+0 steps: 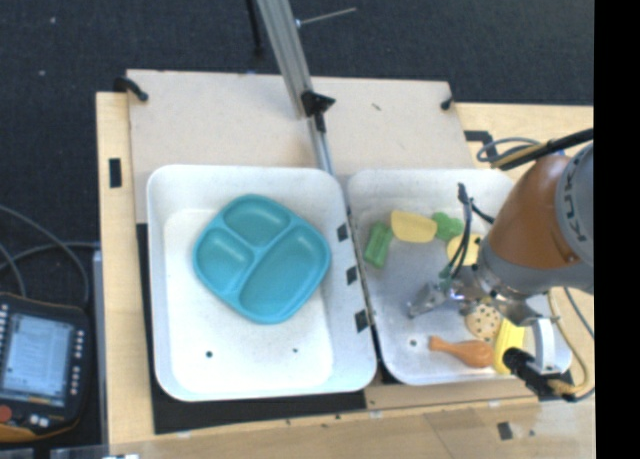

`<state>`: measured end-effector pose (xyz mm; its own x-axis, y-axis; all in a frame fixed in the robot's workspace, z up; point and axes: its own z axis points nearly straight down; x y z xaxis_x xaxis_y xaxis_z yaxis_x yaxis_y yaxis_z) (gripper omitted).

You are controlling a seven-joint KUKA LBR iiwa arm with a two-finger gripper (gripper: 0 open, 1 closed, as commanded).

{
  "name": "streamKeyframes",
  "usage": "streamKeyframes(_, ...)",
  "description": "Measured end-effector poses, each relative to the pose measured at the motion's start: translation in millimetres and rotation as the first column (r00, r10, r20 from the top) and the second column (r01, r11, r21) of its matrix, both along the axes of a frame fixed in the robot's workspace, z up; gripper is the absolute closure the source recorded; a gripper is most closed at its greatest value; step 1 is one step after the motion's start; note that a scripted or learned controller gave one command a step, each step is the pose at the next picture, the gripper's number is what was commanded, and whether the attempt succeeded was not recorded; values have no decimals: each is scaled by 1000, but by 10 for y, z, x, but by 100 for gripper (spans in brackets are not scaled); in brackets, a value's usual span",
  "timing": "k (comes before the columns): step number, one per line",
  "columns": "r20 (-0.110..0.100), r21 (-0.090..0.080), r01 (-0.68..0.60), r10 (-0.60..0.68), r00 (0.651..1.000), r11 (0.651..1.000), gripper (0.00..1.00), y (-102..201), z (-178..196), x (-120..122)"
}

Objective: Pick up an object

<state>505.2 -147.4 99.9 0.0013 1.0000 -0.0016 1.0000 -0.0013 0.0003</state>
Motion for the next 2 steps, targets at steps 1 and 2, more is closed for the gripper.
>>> streamKeyframes(1,5,0,3,-3,1000,1000,100,-10,118,15)
streamKeyframes(2,7,0,-5,5,1000,1000,100,61,671,-18)
